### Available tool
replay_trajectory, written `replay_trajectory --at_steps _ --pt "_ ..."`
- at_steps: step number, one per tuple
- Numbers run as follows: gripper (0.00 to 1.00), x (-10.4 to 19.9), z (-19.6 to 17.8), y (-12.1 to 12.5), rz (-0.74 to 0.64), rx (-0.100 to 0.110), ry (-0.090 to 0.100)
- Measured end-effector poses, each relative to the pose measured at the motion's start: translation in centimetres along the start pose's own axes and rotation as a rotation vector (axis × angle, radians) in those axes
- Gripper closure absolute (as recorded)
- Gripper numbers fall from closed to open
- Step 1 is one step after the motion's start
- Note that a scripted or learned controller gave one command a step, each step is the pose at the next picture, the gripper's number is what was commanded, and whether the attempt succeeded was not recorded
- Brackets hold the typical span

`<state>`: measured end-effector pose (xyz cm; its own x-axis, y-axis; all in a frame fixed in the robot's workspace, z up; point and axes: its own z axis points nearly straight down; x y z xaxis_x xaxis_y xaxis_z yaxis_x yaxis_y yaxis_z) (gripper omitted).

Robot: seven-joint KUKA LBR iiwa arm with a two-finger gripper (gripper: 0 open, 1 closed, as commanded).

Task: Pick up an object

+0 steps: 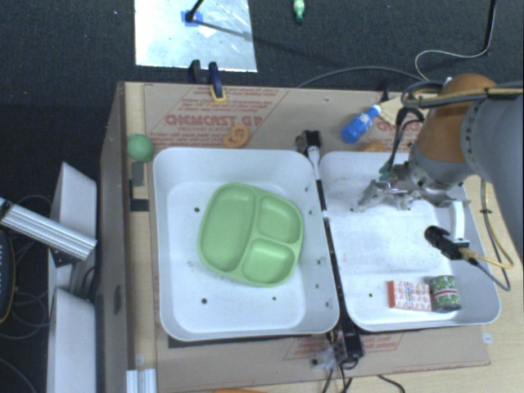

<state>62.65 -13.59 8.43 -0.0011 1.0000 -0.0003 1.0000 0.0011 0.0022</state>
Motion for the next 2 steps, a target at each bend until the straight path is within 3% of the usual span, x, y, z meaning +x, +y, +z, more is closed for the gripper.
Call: replay_trajectory --at_steps 1,2 --pt "0.00 -6.9 -0.2 4.3 -0.003 0.001 0.002" --pt "1.00 -7.0 -1.3 4.4 -0.006 -0.005 -0.001"
